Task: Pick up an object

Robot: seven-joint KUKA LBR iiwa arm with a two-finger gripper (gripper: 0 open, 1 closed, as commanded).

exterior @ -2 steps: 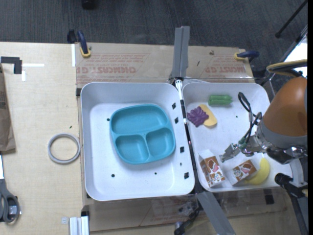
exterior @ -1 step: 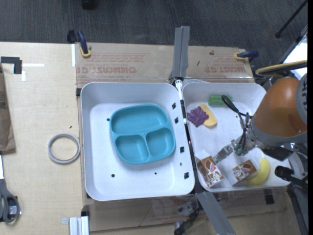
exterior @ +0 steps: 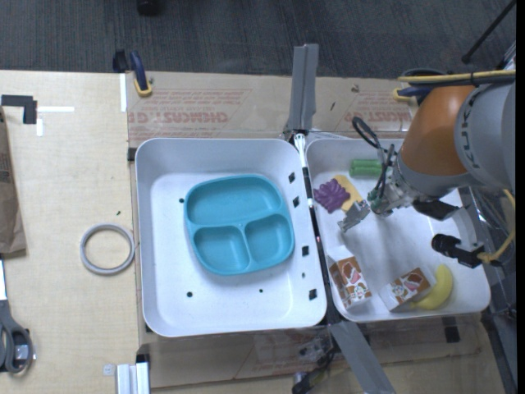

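Note:
The right bin (exterior: 385, 253) holds a purple grape bunch (exterior: 331, 194) lying on a yellow piece, a green cylinder (exterior: 366, 168) at the back, two small printed cartons (exterior: 350, 281) (exterior: 408, 287) at the front, and a yellow banana (exterior: 440, 289) in the front right corner. My gripper (exterior: 356, 215) hangs low over the middle of this bin, just right of the grapes. Nothing shows between its fingers.
The left bin (exterior: 164, 220) holds a blue three-compartment plate (exterior: 239, 224). A grey divider post (exterior: 303, 89) stands between the bins at the back. A tape ring (exterior: 107, 248) lies on the bench to the left. The arm's orange band (exterior: 439, 134) looms over the right bin's back.

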